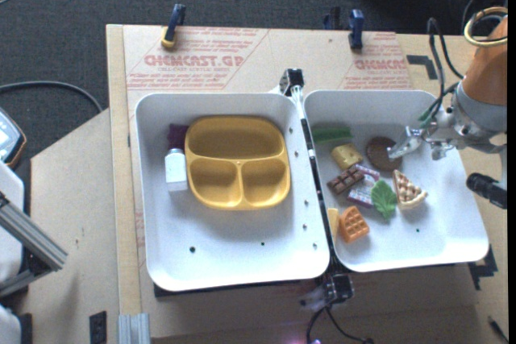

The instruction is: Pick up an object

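A: Camera view, right bin [451, 234]: the gripper [405, 144] is parked just beside a brown disc [379, 151], cookie-looking, lying flat near the bin's far side. Whether the fingers are spread or closed can't be told from this angle, and nothing is seen held.

B: Toy food, so light and stiff plastic is assumed, probably a bit slick. The round rim is where it's best pinched, since it's low and flat. A yellow cheese wedge [347, 155] is crowded right next to it, so a bump is likely.
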Motion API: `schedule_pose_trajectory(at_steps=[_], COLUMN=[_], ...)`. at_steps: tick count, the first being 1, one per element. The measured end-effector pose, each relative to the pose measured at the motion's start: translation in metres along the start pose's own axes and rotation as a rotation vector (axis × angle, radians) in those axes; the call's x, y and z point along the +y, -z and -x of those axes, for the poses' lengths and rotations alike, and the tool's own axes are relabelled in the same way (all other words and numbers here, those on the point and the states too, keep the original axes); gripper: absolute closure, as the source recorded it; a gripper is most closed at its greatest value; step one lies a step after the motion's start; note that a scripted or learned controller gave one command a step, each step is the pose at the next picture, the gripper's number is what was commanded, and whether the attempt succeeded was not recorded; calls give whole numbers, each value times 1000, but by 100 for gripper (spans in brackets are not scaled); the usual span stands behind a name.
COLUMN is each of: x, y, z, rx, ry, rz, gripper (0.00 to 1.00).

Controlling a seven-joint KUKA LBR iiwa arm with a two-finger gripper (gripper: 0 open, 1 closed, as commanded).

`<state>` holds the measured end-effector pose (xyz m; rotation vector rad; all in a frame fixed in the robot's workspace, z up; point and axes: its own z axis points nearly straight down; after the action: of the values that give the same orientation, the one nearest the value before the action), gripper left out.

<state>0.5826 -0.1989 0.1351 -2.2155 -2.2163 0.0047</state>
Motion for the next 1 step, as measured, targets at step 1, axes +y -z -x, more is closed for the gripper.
schedule_pose_trajectory(at_steps=[1], x=[1], y=[-51], z=[-1], rx=[1], ry=[0], rz=[3], gripper=[0])
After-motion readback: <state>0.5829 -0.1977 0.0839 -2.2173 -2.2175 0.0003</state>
